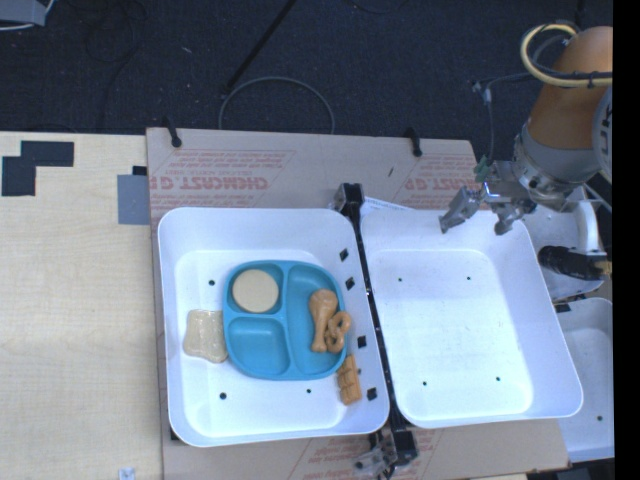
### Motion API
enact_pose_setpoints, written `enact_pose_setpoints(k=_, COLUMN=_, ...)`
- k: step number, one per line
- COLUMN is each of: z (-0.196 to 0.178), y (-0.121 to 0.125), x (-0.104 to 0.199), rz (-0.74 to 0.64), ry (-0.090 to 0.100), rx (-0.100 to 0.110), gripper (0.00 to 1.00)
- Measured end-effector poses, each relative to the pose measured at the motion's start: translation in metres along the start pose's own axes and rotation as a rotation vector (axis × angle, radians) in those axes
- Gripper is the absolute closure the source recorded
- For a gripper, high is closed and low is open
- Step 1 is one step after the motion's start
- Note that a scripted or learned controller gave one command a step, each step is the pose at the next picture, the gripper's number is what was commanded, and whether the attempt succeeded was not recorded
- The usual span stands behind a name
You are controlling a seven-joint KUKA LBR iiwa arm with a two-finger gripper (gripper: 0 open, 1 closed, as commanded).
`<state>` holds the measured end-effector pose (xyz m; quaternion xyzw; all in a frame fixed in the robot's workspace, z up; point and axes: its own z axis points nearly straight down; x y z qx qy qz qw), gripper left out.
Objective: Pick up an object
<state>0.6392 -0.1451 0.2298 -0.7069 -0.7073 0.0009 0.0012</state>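
In the left bin lies a blue divided plate. A round beige disc rests in its upper left section and a tan twisted piece in its right section. A pale beige chunk lies just left of the plate, and a small tan piece lies at its lower right by the bin wall. My gripper hangs over the far edge of the right bin, well away from all of these. Its two fingers are spread open with nothing between them.
A black divider runs between the two bins. Both bins sit on a cardboard sheet on a light wooden bench. Cables lie on the dark floor behind.
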Motion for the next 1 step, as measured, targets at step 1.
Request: enact_pose_setpoints(k=1, z=0.0570, y=0.0030, x=0.0089, rz=-0.002, ry=0.001, rx=0.004, gripper=0.00)
